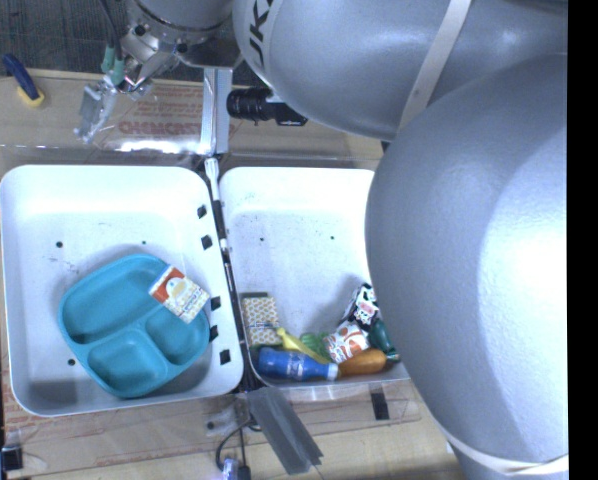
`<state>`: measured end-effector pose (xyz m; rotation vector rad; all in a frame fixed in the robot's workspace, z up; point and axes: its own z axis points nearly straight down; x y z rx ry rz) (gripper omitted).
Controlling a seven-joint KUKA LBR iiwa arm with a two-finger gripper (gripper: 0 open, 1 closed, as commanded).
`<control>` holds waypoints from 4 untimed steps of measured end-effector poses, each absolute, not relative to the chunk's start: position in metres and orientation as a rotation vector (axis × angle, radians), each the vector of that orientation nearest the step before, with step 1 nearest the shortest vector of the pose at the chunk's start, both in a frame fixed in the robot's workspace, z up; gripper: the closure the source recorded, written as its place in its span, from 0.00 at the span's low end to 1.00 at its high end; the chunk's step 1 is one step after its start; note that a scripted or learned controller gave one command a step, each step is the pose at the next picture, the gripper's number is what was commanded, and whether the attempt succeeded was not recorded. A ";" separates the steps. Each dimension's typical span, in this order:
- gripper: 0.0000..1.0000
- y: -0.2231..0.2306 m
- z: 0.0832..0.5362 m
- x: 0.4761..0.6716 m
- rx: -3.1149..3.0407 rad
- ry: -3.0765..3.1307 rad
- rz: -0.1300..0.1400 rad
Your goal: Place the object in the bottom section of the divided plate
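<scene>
A blue divided plate [109,318] lies in the left bin [19,268], toward its front. A small white, orange and yellow packet [180,294] rests on the plate's upper right part, over the rim and the right section. The bottom section [129,365] of the plate holds nothing. My gripper [99,108] hangs at the top left, beyond the far wall of the left bin and well away from the plate and packet. The big grey arm covers the right side and top of the view.
The right bin [299,218] holds a cluster at its front: a blue bottle [294,366], a yellow piece [293,343], an orange carrot-like item [365,363], a patterned packet [261,317] and a red-white item [349,343]. A metal divider [215,228] separates the bins.
</scene>
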<state>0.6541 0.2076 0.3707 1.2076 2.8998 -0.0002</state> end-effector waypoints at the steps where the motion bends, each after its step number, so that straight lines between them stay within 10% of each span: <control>1: 0.00 0.211 0.379 0.652 0.921 3.001 0.001; 4: 0.00 0.161 0.443 0.638 0.662 3.072 -0.003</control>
